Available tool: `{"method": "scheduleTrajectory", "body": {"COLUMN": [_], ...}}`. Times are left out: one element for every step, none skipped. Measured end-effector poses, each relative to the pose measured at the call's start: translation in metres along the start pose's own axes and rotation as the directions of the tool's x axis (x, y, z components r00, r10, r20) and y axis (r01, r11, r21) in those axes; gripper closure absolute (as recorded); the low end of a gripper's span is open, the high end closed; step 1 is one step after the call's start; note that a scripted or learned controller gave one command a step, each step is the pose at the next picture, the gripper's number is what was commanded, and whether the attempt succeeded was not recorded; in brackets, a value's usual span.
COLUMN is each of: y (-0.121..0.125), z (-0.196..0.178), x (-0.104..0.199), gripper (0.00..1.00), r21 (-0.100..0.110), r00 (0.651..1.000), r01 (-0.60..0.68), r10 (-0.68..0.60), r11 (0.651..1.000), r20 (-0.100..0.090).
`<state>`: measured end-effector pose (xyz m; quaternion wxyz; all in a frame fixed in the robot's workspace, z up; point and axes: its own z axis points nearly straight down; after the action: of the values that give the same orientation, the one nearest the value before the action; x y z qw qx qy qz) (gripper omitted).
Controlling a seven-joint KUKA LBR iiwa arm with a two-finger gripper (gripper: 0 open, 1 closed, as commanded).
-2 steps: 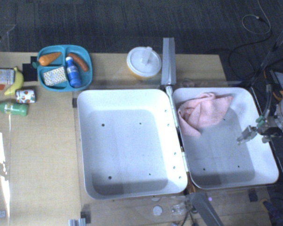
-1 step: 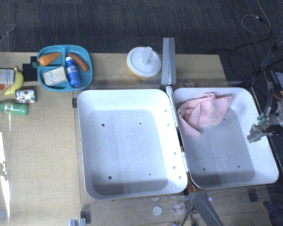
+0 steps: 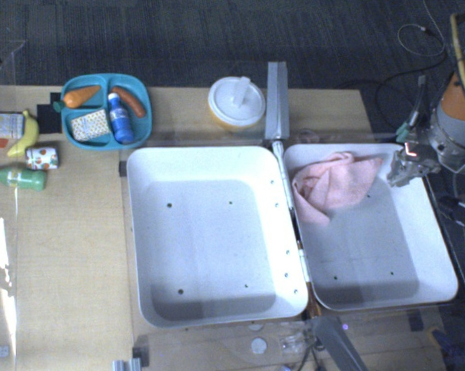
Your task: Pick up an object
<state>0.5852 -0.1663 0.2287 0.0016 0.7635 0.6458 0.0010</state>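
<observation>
A soft pink cloth (image 3: 336, 185), crumpled into loose folds, lies in the upper left part of the right-hand shallow white plastic bin (image 3: 422, 288), its rumpled edge close to the bin's left wall. The left-hand shallow white plastic bin (image 3: 212, 235) sits just beside it, smooth-walled with rounded corners and a few small dark dots on its floor. A grey metal bar (image 3: 276, 102) stands upright at the seam between the two bins.

The grey arm's gripper (image 3: 405, 168) hangs over the upper right corner of the right bin, just beside the cloth's right end; whether it is open or closed cannot be told, and nothing is seen in its hold.

The bench (image 3: 67, 265) is pale wood-toned and matte. On its far left a teal divided plastic tray (image 3: 140, 93) holds toy food, with a yellow toy banana (image 3: 26, 136), a small printed can (image 3: 41, 158) and a green bottle (image 3: 17, 178) lying near it. A round white lidded tub (image 3: 236, 102) stands behind the bins. Beyond the bench runs dark carpeted floor (image 3: 210, 28), with black cables (image 3: 422, 42) at the right.
</observation>
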Motion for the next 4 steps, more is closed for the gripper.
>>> {"method": "scheduleTrajectory", "body": {"y": [0.000,0.075,0.090,0.090], "z": [0.000,0.079,0.137,0.080], "x": [0.000,0.014,-0.012,-0.023], "gripper": [0.00,0.00,0.00,0.00], "r21": [0.000,0.003,-0.001,-0.003], "r00": [1.000,0.997,0.967,0.919], "r01": [0.000,0.072,0.257,0.394], "r10": [0.000,-0.072,-0.257,-0.394], "r11": [1.000,0.997,0.967,0.919], "r20": [0.001,0.001,-0.004,0.003]}}
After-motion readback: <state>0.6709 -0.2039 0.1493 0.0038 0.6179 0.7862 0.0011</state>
